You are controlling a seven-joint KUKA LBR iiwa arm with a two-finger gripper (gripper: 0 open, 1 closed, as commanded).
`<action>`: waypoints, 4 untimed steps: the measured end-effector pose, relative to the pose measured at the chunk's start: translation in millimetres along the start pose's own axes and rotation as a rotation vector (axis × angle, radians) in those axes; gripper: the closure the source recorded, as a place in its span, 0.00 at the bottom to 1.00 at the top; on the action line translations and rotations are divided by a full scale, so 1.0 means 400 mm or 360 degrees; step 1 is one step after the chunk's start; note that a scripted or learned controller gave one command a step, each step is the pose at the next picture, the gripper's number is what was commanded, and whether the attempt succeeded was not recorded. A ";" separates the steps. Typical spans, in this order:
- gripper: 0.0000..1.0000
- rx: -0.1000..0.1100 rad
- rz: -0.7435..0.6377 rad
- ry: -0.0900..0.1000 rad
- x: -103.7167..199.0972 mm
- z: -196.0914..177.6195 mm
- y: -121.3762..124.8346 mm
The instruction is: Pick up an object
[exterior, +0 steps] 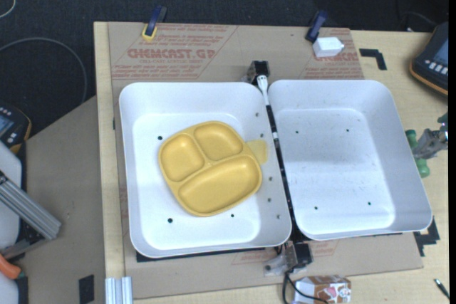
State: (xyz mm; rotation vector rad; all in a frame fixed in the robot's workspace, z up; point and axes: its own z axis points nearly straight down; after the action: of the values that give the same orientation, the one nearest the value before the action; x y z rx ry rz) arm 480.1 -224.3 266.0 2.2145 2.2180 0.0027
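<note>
Yellow divided plate (209,168) lying mid left bin (142,224); right bin (399,213) beside it; claw state: cannot tell; pick not started; next needing descent onto plate rim.

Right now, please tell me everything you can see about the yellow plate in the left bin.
The yellow plate is a rounded, divided dish with three compartments: two small ones toward the far side and one large one near. It looks like smooth matte plastic. It lies flat, right side up, turned at a slant on the floor of the left bin. A small tab sticks out on its right.
</note>
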 end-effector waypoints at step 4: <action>1.00 -0.0007 -0.0002 -0.0006 -0.001 -0.138 0.069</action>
State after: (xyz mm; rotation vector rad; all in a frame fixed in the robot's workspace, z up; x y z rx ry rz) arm 507.4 -224.4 321.1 2.2090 2.2155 0.0034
